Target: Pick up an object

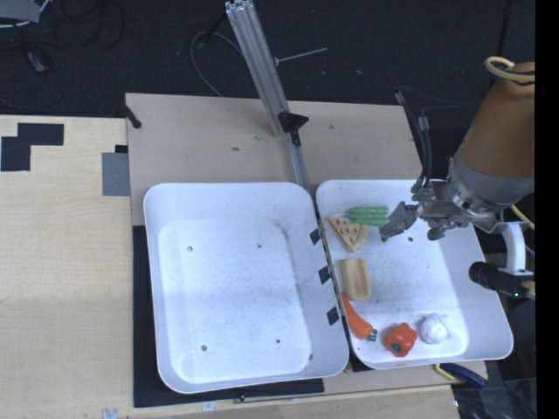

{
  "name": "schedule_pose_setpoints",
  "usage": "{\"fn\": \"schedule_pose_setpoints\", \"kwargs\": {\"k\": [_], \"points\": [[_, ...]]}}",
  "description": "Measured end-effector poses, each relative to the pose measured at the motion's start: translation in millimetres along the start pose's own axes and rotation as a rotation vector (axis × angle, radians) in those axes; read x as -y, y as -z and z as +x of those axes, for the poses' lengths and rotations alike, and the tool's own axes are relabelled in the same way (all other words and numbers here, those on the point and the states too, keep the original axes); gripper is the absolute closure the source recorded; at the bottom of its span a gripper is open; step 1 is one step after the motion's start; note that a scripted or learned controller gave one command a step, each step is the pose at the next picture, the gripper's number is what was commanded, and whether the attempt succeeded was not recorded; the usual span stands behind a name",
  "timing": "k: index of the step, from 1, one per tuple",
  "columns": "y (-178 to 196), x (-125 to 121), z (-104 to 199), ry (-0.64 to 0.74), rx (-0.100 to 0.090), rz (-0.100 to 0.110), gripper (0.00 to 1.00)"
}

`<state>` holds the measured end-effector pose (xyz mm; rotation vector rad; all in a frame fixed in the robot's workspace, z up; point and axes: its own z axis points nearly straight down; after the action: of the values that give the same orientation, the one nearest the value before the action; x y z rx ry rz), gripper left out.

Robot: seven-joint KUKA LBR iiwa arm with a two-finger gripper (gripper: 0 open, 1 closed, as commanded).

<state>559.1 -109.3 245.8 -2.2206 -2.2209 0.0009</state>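
While I hang over the right bin (489,339), my gripper (410,220) spread apart with nothing between its fingers, green pea pod (368,214) just beside my tip, wedge (348,231) and bread (355,278) nearby, fingertip detail too small to make out.

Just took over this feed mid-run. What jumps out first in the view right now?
The grey and orange arm reaches in from the right, its gripper hanging over the right bin beside a green vegetable. The toy food all sits in that bin: a waffle-like wedge, a tan bread piece, a carrot, a red pepper and a white piece. The left bin is next to it.
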Motion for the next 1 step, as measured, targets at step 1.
{"fn": "schedule_pose_setpoints", "kwargs": {"k": [1], "points": [[-84.8,45.5,-52.5,-0.005,0.0,0.008,0.0]]}}
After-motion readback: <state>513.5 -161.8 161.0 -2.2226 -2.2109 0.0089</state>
